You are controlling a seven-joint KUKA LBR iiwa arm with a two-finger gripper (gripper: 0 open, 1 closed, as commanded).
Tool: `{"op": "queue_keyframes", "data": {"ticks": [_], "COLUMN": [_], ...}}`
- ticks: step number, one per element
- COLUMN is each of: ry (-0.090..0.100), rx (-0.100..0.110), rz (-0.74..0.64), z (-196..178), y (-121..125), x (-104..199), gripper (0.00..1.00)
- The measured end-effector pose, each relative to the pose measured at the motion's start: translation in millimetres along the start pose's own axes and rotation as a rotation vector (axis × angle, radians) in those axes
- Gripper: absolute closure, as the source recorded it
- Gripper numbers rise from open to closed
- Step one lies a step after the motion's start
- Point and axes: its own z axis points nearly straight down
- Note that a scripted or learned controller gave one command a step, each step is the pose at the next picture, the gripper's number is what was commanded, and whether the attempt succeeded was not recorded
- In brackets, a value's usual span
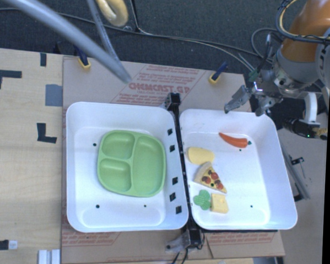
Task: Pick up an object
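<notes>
Chili pepper, pizza slice in right bin — green tray in left, fingers spread wide.

Workbench under even overhead light

A brown cardboard sheet is lying on the pale wooden bench top, black tape marks are sticking to the wood, and dark carpet-like flooring is showing beyond, with thin cables trailing across it.

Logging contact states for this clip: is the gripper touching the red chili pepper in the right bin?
Apart. The camera view shows the gripper over the right bin's far rim, with bare white floor between it and the chili pepper.
</notes>
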Motion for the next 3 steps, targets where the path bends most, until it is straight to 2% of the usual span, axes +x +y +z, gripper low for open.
{"op": "queue_keyframes", "data": {"ticks": [1, 2, 3], "ry": [-0.002, -0.002, -0.002], "rx": [-0.012, -0.007, -0.006], "rz": [-0.003, -0.002, -0.002], "z": [-8, 55, 112], "y": [2, -3, -8], "x": [0, -4, 5], "gripper": [0.0, 0.0, 0.0]}}
